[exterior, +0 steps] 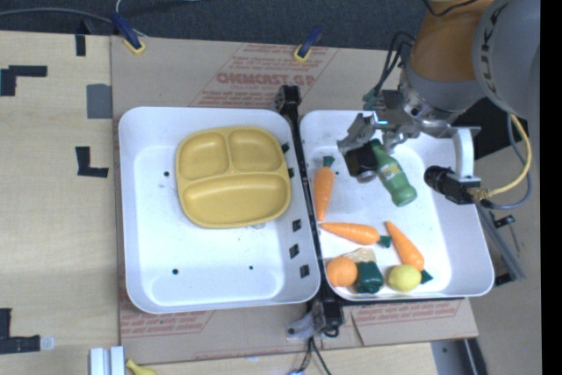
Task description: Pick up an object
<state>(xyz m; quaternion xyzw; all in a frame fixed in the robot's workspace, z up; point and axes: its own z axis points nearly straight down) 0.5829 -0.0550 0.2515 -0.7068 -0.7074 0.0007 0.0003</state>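
Seemingly halfway: the gripper (367,145) has a green bottle (392,174) by its top, over the right bin (457,228).

Its fingers look closed on the bottle's upper end, and the bottle hangs tilted, though I cannot tell whether it is clear of the bin floor; a clean lift is what remains. Below lie three carrots (323,191), an orange (342,272) and a lemon (403,277). A yellow divided plate (234,175) sits in the left bin (145,215); both bins rest on cardboard (176,75), dark carpet beyond.
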